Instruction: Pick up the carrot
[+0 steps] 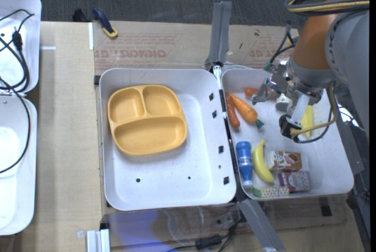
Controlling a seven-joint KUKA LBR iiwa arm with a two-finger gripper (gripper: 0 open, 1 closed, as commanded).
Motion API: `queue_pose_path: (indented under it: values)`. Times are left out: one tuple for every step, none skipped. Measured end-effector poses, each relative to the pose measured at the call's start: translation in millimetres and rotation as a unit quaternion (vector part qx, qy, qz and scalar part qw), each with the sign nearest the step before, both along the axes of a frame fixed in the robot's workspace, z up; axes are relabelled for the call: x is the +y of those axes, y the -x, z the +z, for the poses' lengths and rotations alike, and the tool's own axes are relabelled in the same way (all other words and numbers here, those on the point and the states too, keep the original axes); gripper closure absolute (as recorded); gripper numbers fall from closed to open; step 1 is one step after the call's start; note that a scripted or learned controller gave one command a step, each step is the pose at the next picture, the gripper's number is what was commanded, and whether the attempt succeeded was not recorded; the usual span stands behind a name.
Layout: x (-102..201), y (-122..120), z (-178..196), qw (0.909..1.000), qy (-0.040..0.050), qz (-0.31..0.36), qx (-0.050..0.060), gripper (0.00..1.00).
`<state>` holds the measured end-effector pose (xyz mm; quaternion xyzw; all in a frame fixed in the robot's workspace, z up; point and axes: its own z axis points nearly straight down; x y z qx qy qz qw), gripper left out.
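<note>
Right bin (335, 180): carrot (242, 107) beside gripper (276, 87) (finger state unclear); cardboard (176, 45) lettering reversed, unreadable.

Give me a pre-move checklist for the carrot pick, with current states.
1. Target located: orange tapered carrot lies in the right white bin, near its left wall. Ok.
2. Top of carrot unobstructed: ok.
3. Neighbour clearance: a second, slimmer orange carrot-like piece lies against its left side. Not ok.
4. Gripper over target: sits off to the carrot's right. Not ok.
5. Finger opening: cannot tell.
6. Yellow banana and blue bottle apart from the carrot: ok.
</note>
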<state>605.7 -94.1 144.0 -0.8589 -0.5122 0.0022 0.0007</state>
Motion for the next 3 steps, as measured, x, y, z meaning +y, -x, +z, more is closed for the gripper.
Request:
queue_pose_path:
  values:
    - [-1.9,17.4,-53.4,0.9666,-0.0016,0.256,0.0,0.0]
    - [-2.9,17.2,-44.3,0.9671,-0.0012,0.254,-0.001,1.0]
    - [63.7,-25.6,39.6,0.9819,-0.0015,0.189,0.018,1.0]
